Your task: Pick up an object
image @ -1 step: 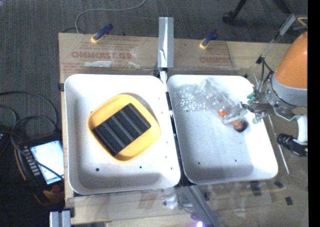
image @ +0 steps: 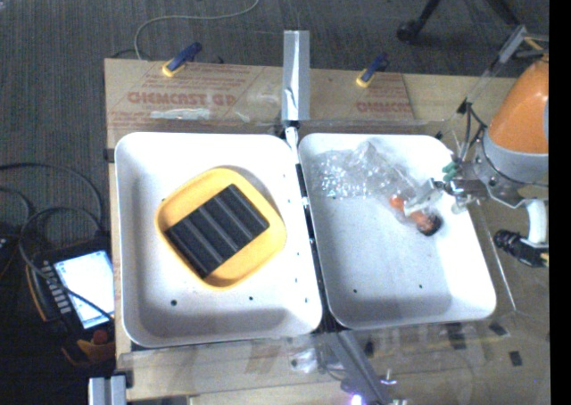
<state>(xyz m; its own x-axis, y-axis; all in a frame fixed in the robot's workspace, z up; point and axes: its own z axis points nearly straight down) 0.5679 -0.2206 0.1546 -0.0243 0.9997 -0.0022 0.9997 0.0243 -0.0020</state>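
Observation:
A yellow block with a black ribbed top [image: 220, 226] lies tilted in the middle of the left bin [image: 143, 162]. In the right bin [image: 401, 287] lies a crumpled clear plastic bag [image: 366, 169] toward the back. At the bag's right end sit a small orange piece [image: 398, 204] and a dark round piece [image: 428, 225]. My gripper [image: 452, 182] hangs over the right bin's right rim, just right of and slightly behind the small pieces, with nothing visibly held.
The arm's orange band [image: 526, 109] and grey wrist stand over the bench's right edge. Two blue-and-yellow clamps [image: 181, 58] [image: 372, 69] hold the cardboard backing. A metal post [image: 295, 73] rises behind the seam between the bins. Cables and a small device [image: 76, 283] lie on the floor at left.

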